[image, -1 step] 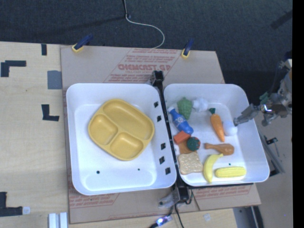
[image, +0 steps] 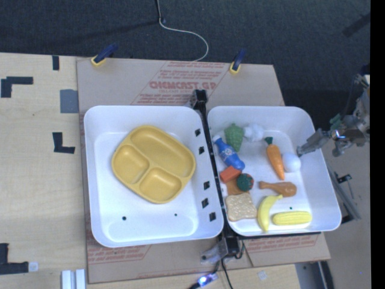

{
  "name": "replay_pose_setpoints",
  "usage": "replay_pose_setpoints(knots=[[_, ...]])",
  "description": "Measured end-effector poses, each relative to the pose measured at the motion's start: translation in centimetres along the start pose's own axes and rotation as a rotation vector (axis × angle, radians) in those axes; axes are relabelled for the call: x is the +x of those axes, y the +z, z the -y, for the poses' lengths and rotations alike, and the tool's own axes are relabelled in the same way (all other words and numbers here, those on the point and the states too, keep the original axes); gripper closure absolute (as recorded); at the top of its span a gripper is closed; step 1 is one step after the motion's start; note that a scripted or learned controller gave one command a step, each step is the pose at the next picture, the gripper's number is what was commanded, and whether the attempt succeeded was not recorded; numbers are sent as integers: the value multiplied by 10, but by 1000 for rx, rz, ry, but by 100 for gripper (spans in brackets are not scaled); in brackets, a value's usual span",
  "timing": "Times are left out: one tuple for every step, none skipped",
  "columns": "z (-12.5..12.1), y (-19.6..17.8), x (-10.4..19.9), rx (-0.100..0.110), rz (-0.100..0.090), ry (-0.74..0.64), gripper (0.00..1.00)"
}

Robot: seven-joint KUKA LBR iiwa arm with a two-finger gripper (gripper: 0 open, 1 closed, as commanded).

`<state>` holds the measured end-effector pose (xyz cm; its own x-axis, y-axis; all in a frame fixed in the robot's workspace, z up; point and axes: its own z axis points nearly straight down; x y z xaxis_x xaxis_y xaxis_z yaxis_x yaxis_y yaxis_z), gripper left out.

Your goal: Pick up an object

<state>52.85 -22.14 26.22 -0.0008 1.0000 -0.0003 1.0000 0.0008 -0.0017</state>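
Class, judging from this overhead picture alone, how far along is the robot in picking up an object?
Nothing looks done: the carrot, banana, corn and other toy foods all lie in the right bin. In hand: the gripper sits at that bin's right rim, with nothing visibly in it. Left: reaching an item, gripping and lifting it.

You see the yellow divided plate (image: 154, 163) in the left bin (image: 96, 179); the right bin (image: 319, 185) holds a carrot (image: 275, 160), banana (image: 265, 212), corn (image: 291, 218). The gripper (image: 310, 145) sits at the frame's right edge.
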Motion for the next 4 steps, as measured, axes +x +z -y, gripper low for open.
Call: replay_pose_setpoints(knots=[[4,44,-2,4,-1,0,0],[7,88,-1,4,0,0,0],[9,132,1,5,-1,0,0],[8,177,1,-2,-1,1,0]])
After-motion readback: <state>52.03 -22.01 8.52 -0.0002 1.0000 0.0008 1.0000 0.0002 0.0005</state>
